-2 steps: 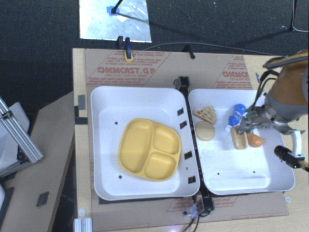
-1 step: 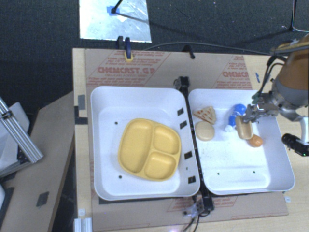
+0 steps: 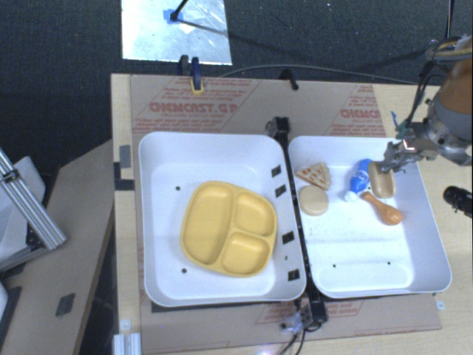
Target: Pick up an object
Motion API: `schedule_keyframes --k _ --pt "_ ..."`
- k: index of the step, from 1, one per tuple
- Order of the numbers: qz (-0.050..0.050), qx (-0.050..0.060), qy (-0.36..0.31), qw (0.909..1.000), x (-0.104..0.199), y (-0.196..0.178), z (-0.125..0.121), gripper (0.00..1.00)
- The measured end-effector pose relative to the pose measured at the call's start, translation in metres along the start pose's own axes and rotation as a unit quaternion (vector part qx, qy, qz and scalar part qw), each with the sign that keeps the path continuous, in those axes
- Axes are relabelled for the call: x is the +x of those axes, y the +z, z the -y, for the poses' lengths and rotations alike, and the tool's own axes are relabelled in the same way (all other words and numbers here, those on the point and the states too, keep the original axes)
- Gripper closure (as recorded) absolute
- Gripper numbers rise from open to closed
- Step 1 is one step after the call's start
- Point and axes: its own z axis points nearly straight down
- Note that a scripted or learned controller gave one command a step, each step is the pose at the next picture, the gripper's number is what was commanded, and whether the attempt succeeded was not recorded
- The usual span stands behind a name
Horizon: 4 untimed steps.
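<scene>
Far left of the end effector (image 3: 394, 159) sits the yellow divided plate (image 3: 229, 228); nearer, a pizza-slice toy (image 3: 315, 174) and tan disc (image 3: 313, 201) (both untouched). Just below-left lie a blue item (image 3: 359, 177) and the wooden spoon (image 3: 384, 198), its long axis diagonal, handle pointing lower-right. Crowding risks a glancing, slipping grip — finger spacing I cannot tell.

- Bench (image 3: 89, 220): pale tan top, with a brown board (image 3: 222, 98) printed in red lettering lying on it.
- Left white bin (image 3: 159, 191) and right white bin (image 3: 425, 261) sit side by side on the board, inner walls touching along a black divider strip (image 3: 290, 198).
- Clamp (image 3: 194, 72), blue and yellow, at the board's far edge.
</scene>
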Motion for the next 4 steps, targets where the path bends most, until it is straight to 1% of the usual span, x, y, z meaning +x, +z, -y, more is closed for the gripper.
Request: schedule_keyframes --k 1,2,3,4 --pt "-0.002 0.003 -0.002 1.0000 0.061 0.011 -0.003 1.00" --pt "-0.001 0.002 -0.001 1.0000 0.105 0.012 -0.013 1.00" --pt "-0.002 0.003 -0.002 1.0000 0.165 0.009 -0.010 1.00" --pt "-0.001 0.003 -0.001 1.0000 0.212 0.023 -0.017 1.00"
